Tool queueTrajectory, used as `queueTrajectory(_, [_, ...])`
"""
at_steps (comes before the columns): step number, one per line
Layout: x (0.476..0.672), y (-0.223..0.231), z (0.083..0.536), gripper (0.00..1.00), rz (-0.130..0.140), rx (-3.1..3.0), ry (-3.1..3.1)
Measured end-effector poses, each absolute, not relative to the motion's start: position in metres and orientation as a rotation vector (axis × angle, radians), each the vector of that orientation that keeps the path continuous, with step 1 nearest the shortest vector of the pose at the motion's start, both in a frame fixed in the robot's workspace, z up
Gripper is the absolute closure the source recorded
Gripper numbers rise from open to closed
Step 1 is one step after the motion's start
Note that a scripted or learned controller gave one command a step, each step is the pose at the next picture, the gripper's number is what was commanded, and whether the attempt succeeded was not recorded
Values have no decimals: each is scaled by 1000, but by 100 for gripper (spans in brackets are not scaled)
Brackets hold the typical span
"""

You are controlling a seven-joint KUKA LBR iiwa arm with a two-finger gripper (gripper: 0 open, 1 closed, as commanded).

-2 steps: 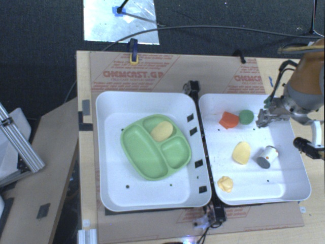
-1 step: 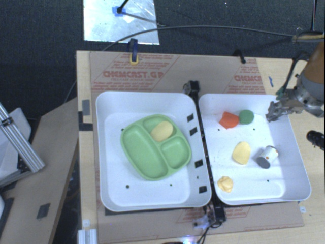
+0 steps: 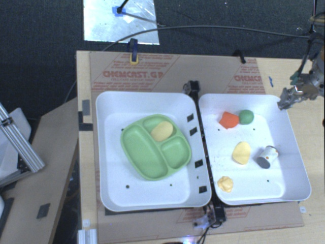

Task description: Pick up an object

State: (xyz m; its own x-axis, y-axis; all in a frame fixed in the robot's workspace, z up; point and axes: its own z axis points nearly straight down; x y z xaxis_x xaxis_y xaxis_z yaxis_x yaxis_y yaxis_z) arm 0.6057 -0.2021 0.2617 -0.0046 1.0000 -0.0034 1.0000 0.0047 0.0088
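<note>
I see my claw above the right white bin's far corner; I cannot tell its spread, 5 small objects lying below

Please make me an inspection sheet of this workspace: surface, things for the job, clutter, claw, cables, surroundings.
Surface: bench with clear sheet; left white bin, right white bin.
Job's things: left bin holds green divided plate with yellow piece. Right bin holds orange block beside green ball, yellow lump, small yellow lump, white and grey object.
Clutter: nothing seen.
Claw: claw above right bin's far right corner.
Cables: black cable beyond bench.
Surroundings: dark floor, foil square.
</note>
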Motion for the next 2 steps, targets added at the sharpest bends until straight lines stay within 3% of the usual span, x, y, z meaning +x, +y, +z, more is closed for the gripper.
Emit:
queueTrajectory(1, [607,-202,264,100,2,2212,2226])
queueTrajectory(2, [607,-145,249,100,3,2211,2233])
